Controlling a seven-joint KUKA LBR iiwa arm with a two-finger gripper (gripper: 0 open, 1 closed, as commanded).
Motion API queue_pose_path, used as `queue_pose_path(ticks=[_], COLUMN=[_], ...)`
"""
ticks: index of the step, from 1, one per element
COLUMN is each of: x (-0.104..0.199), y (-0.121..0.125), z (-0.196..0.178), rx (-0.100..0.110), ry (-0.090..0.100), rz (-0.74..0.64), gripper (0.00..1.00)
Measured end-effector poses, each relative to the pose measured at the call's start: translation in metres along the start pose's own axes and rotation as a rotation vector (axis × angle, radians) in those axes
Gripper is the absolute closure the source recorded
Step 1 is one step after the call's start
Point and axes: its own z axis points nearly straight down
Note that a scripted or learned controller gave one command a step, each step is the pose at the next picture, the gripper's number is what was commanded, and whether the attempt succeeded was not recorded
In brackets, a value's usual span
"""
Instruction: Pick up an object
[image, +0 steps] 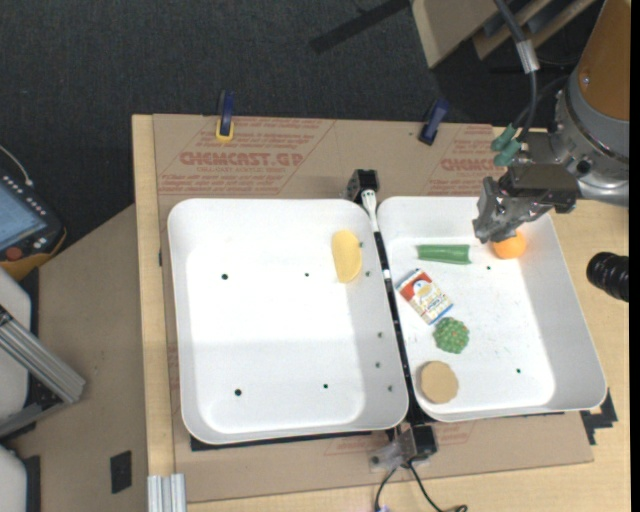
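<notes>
We take the small round orange ball (510, 245) as the likely target; it sits near the far edge of the right shallow white plastic bin (570, 340), just beside the dark two-finger gripper (492, 230), which hangs over that corner. Grip state: we cannot tell. Nearby lie a green stick (443, 254), a printed card packet (425, 297), a bumpy green ball (451, 335) and a flat tan disc (437, 382). A smooth yellow oblong (346, 256) lies in the left bin (200, 330).
</notes>
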Motion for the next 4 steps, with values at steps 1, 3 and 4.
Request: queue_pose_path(ticks=[1, 3, 4], x=[0.004, -0.026, -0.011], y=[0.001, 0.001, 0.001], z=[-0.082, -0.082, 0.031], rx=[-0.02, -0.021, 0.004], ry=[0.002, 0.0, 0.0], rz=[-0.003, 0.0, -0.002], gripper=[1.0, 1.0, 1.0])
